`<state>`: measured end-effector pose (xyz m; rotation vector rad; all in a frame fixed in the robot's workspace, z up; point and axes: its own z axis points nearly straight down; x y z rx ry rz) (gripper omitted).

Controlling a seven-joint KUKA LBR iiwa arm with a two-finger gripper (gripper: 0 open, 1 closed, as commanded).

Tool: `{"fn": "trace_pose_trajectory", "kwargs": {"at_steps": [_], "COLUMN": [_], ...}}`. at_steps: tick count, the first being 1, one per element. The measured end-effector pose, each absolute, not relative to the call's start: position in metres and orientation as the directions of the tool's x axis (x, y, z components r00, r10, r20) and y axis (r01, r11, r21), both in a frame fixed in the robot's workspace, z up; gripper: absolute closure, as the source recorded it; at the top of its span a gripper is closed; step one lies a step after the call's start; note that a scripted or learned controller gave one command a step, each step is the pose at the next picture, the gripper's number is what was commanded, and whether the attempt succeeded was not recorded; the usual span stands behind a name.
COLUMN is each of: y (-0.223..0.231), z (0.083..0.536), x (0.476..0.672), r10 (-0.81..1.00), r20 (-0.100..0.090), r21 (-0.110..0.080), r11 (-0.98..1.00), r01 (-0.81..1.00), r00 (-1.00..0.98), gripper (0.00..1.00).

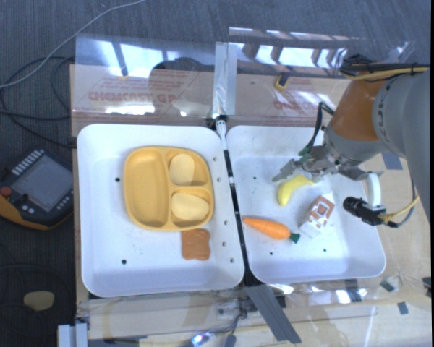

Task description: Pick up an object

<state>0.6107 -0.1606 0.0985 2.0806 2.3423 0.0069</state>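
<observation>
We see the gripper (304,169) low in the right bin (347,266), just above the banana (294,189); whether it is spread or pinching we cannot tell from this slant. The banana lies in the middle of that bin, close under the gripper, with the carton (317,216) just beside it to the lower right and the carrot (267,228) near below.

We judge the main risk to be a glancing contact: the banana is curved and smooth, so a descent off its midline could roll it aside or nudge it into the carton. The carton sits close enough that it could catch on the gripper too.

The banana's long axis runs from lower left to upper right, its fatter end toward the bin divider and its tip toward the gripper. The carrot lies nearly left to right, green cap pointing at the carton
</observation>
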Motion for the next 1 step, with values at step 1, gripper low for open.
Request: {"fn": "trace_pose_trajectory", "kwargs": {"at_steps": [1], "y": [-0.2033], "z": [0.1018], "x": [0.5636], "r10": [1.000], "r20": [0.002], "r21": [0.002], "r11": [-0.029], "r01": [1.000], "r00": [0.029], "gripper": [0.00]}}
